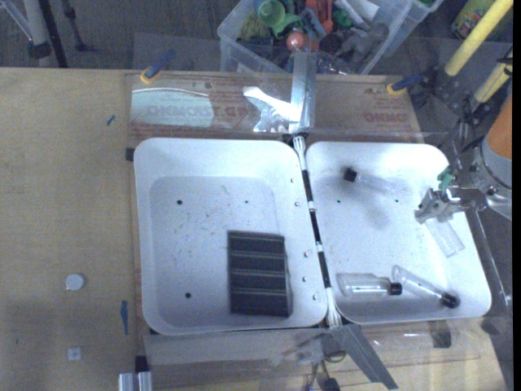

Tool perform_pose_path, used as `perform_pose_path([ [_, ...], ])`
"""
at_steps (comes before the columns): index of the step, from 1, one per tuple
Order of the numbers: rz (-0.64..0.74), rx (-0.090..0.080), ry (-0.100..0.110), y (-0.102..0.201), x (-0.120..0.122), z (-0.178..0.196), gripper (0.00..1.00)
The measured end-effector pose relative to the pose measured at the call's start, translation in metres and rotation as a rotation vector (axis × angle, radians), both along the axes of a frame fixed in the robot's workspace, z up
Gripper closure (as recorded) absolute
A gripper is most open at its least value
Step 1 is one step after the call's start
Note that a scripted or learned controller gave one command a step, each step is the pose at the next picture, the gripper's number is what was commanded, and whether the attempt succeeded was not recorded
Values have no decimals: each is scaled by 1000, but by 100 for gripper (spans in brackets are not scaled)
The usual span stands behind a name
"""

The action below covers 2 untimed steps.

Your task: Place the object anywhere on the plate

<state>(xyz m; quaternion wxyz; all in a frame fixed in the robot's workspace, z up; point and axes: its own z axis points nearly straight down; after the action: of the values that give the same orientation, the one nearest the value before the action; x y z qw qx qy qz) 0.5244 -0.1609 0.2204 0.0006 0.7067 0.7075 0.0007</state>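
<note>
A dark ridged rectangular plate (pixel 259 272) lies in the left bin (pixel 163 177), toward its front right. The right bin (pixel 391 157) holds several clear tubes with black caps: one at the back (pixel 370 182), one at the front (pixel 363 284), and a thinner one (pixel 423 287) beside it. My gripper (pixel 436 205) hangs over the right bin's right side, reaching in from the right. A further clear tube (pixel 447 236) sits just below the gripper; I cannot tell whether it is held or lying on the bin floor.
A metal divider (pixel 313 218) runs between the two bins. Behind them stand a cardboard strip (pixel 212 108) and a clear box of colourful toys (pixel 326 15). The arm's body and cables (pixel 488 169) crowd the right edge.
</note>
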Motion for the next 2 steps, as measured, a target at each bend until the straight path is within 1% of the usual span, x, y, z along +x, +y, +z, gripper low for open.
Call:
perform_pose_path([
  [1, -40, 1, 5, 82, -45, -37, 100],
  [2, -527, 0, 4, 188, -43, -37, 100],
])
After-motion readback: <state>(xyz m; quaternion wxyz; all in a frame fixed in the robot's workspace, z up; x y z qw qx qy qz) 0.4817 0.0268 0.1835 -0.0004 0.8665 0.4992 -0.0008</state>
